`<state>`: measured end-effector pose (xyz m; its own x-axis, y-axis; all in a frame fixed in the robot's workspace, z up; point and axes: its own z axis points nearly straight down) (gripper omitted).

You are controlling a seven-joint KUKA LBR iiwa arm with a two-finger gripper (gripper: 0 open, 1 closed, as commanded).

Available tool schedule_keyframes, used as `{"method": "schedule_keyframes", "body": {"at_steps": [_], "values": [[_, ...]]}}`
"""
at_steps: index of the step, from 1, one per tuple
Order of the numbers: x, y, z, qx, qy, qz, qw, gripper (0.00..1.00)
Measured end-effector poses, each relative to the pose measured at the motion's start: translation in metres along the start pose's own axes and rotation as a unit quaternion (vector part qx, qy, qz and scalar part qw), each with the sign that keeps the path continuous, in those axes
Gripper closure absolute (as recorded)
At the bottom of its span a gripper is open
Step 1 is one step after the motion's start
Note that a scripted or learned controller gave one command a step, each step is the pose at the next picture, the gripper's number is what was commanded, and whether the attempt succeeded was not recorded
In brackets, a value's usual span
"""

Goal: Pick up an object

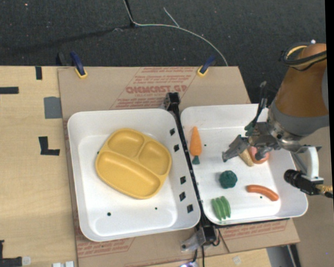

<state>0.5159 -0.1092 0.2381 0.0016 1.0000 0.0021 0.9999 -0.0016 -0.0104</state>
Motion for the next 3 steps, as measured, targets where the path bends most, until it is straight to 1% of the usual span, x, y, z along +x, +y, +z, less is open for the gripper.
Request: {"method": "schedule_keyframes", "body": {"at_steps": [1,2,3], "values": [[0.000,0.002,-0.004,-0.005,-0.001,-0.002,1.0000,0.00],[0.005,0.000,0.040,-0.002,-0.001,-0.001,1.0000,0.00],[0.007,-0.007,0.104,-0.001,0.000,-0.001,1.0000,0.00]]}}
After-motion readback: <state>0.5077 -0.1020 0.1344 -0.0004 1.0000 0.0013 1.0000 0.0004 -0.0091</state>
